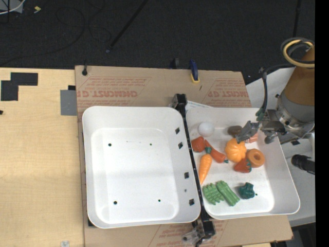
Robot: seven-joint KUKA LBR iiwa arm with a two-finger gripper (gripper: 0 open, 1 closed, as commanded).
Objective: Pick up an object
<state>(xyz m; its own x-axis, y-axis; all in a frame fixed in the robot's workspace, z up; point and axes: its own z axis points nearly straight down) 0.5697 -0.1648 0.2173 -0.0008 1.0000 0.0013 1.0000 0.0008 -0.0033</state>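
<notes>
Nearest the camera, along the right bin's (288, 202) front edge: two green ridged pieces (221, 193) lying side by side, and a dark green lump (247, 190) just beside them to the right.

Next back: an orange carrot (204, 168) lying lengthwise close to the divider between the bins.

Middle of the right bin: a small orange pumpkin (235, 151), with an orange-and-red round piece (254, 158) touching or nearly touching its right side, and a reddish piece (200, 144) with an orange-red pepper-like piece (218, 155) to its left.

Further back: a white ball (206, 129) and a brownish item (235, 130) near the far wall.

Left bin (103, 122): bare white floor with a few dark specks.

My gripper (252, 130): positioned over the right bin's far right part, just behind the pumpkin. Whether it is spread or closed, I cannot tell. Nothing is seen held.

Task status: no object lifted yet; every candidate lies in the right bin. I judge the approach under way, with descent, grasp and lift remaining. The pumpkin is the closest candidate.

Farthest: brown cardboard (128, 86) under both bins, on the table (36, 158).
</notes>
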